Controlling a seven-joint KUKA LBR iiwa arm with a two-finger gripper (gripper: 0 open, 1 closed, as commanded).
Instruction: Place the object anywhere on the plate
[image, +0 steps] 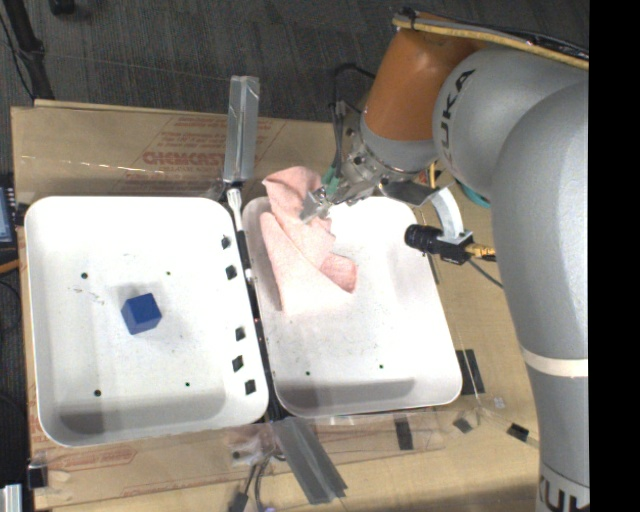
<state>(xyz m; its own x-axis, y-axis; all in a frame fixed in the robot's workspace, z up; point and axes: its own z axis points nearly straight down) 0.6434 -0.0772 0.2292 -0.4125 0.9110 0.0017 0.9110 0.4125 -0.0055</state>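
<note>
We see two white bins side by side on the desk (100, 135), which is covered with brown cardboard. In the left bin (60, 300) there is a small blue cube (141, 312), lying alone a little left of the middle of the floor and well apart from every wall. In the right bin (400, 330) lies a pink cloth (295, 240). It is spread along the left part of this bin, from the far left corner toward the middle, and its far end goes up over the rim of the bin. The cloth is crumpled, with one folded tip pointing to the middle of the bin floor. The grey arm (530, 200) comes in from the right, with its orange band (410, 85) above the wrist. The gripper (322, 200) is over the far part of the right bin, and its fingers are at the upper part of the cloth. The cloth looks raised there and seems pinched between the fingers, so we say they are closed on the cloth, though the tips are small and partly hidden by the fabric. The near half of the right bin shows only the bare white floor with some small dark dots. Between the two bins runs a grey metal bar (240, 140) with dark clips.
</note>
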